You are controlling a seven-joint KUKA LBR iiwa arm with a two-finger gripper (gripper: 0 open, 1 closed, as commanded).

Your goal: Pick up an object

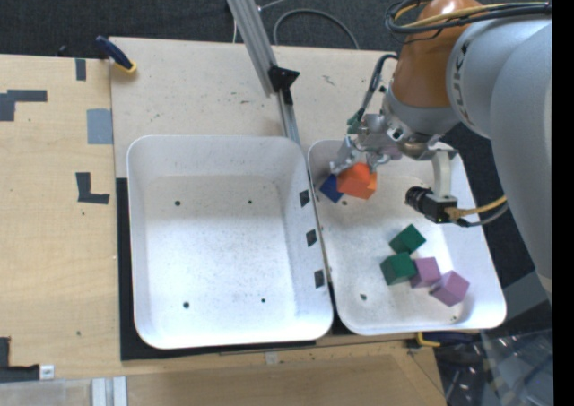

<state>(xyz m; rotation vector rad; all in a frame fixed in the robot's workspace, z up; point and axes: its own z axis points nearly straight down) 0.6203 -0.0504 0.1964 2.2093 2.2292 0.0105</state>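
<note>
The jaws (360,162) sit low over the upper left corner of the right bin (475,216), and an orange block (360,181) shows right at their tips, tilted on a corner instead of lying flat; that tilt suggests the block is pinched and lifted rather than resting on the floor, so I judge the jaws closed on the orange block, though the contact faces are partly hidden by the metal of the wrist. Just beside the orange block, touching or nearly so on its left, lies a blue block (330,188), pressed close to the bin's wall, which is probably why the arm comes at this corner from above and a little to the right, where there is room. The grey arm (502,64) with its orange band (430,55) bends in from the right and carries cables that loop over the wrist, along with a small black fitting (430,203) hanging over the bin's middle. Farther down the same bin, well apart from the grasp, two green blocks (402,254) and two purple blocks (439,280) cluster near the lower right corner, untouched and flat. The left bin (143,180) stands alongside, its walls meeting the right bin's. Both bins rest on the table (179,90), where a slanted metal rail (251,19) crosses above them. The pick seems under way but not yet proven by a clear lift.
</note>
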